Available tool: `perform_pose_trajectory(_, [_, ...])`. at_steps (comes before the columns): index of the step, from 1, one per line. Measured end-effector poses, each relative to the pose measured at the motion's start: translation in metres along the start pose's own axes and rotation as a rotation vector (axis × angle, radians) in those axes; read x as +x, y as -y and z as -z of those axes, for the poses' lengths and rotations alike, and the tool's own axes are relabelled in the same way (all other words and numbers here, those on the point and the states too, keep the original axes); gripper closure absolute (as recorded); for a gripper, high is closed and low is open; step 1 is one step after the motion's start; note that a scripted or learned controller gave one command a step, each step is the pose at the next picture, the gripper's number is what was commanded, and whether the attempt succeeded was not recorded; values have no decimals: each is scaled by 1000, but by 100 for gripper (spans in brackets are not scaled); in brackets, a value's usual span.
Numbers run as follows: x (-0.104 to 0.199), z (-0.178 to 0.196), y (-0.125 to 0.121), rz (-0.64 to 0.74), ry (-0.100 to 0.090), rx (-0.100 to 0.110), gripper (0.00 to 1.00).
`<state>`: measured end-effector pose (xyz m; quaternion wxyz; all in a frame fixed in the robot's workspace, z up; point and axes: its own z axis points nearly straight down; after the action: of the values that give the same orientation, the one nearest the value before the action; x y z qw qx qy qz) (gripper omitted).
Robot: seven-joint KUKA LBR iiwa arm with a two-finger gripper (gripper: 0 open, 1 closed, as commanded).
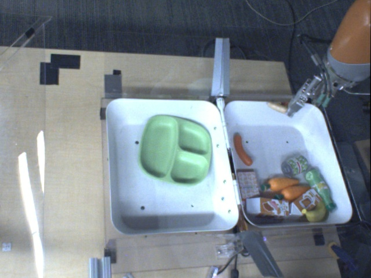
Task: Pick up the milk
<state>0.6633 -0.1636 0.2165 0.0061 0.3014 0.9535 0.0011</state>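
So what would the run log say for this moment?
hand: above right bin's far rim | milk carton: in right bin's near corner, untouched | green tray: left bin

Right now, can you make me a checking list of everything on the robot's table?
Surface: wooden bench with two white bins; left bin, right bin.
Job's things: the milk looks like the carton low in the right bin, not certain.
Clutter: green divided plate in left bin; sausage, carrots, banana in right bin.
End effector: over right bin's top edge, holding nothing.
Cables: black cable behind bench.
Surroundings: dark floor.
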Motion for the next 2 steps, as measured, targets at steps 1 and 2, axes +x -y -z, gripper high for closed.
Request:
perform_pose_trajectory(1, [0,0,0,-1,0,0,0])
perform_pose_trajectory(2, [10,-121,35,-5,-2,1,0])
